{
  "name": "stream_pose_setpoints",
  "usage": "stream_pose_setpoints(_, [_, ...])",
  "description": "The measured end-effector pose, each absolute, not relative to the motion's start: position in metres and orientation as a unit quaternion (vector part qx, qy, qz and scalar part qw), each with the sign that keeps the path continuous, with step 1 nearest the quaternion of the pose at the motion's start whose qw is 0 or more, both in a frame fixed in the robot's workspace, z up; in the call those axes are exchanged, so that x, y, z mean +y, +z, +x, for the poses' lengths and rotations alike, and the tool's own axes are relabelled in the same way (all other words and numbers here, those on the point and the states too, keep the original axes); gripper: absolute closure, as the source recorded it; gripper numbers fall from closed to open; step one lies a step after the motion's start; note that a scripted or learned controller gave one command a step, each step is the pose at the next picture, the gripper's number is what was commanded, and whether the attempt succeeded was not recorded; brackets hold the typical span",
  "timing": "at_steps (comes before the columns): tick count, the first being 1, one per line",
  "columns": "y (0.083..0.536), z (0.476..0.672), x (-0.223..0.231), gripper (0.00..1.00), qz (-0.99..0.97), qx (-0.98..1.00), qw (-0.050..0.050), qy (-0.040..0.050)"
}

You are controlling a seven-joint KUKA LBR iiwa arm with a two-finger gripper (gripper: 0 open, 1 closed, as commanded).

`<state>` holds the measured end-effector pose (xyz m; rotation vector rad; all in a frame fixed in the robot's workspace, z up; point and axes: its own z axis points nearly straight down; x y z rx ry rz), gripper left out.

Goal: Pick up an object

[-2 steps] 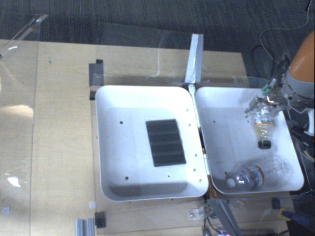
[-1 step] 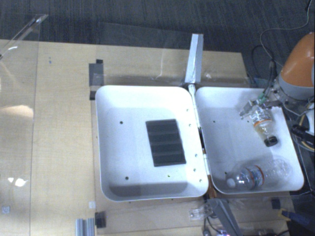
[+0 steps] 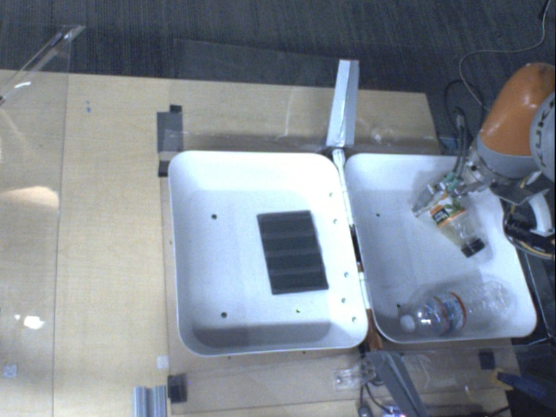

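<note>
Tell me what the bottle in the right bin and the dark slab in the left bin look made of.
Bottle: clear plastic, probably; the bin floor shows through it, with glossy glints. Dark slab: matte black, ribbed across, likely rubber or plastic; I can't tell which.

Ridged pad (image 3: 293,251) in left bin (image 3: 187,233); bottle (image 3: 434,313) in right bin (image 3: 382,233).

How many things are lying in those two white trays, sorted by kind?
Dark ribbed slab, left bin: 1
Clear plastic bottle, lying on its side, right bin: 1
Small clear packet with a printed label, right bin, under the arm's gripper: 1
Total: 3
</note>
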<state>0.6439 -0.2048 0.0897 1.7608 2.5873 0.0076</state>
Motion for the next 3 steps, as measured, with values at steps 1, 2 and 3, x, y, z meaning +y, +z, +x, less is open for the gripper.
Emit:
stream_pose_setpoints(1, [0.104,0.647,-0.203,1.0,0.562,0.827,0.011,0.0054])
stream_pose_setpoints(2, [0.2,0.667,-0.205,1.0,0.588,0.809,0.004,0.0017])
stream_pose_setpoints(3, [0.2,0.667,-0.204,0.0,0.588,0.809,0.004,0.002])
